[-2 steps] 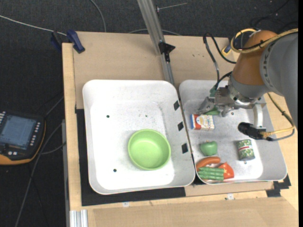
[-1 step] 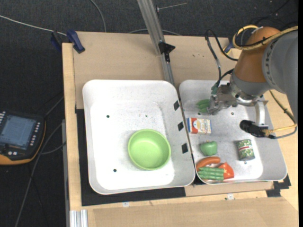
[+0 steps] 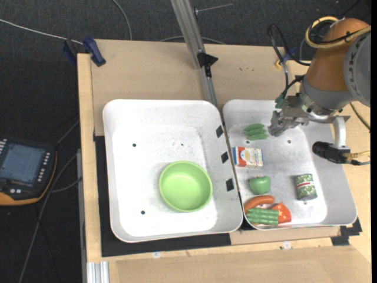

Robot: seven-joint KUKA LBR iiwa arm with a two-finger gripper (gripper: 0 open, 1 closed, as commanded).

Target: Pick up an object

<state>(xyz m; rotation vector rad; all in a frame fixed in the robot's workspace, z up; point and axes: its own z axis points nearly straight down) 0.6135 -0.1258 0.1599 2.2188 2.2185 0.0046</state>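
My gripper (image 3: pixel 277 127) hangs over the far part of the right bin (image 3: pixel 330 211), just right of a green pea pod (image 3: pixel 255 131). Nothing shows between its fingers. Nearer the front lie a small white and red carton (image 3: pixel 248 156), a green apple-like fruit (image 3: pixel 260 184), a small green-labelled can (image 3: pixel 305 187), an orange-red sausage (image 3: pixel 259 201), a green bean bunch (image 3: pixel 263 217) and a red piece (image 3: pixel 283 213) beside it.
The left bin (image 3: pixel 135 128) holds a light green bowl (image 3: pixel 185 186). A metal pole (image 3: pixel 191 28) rises at the back between the bins. A handheld pendant (image 3: pixel 23 170) lies off the bench at the left.
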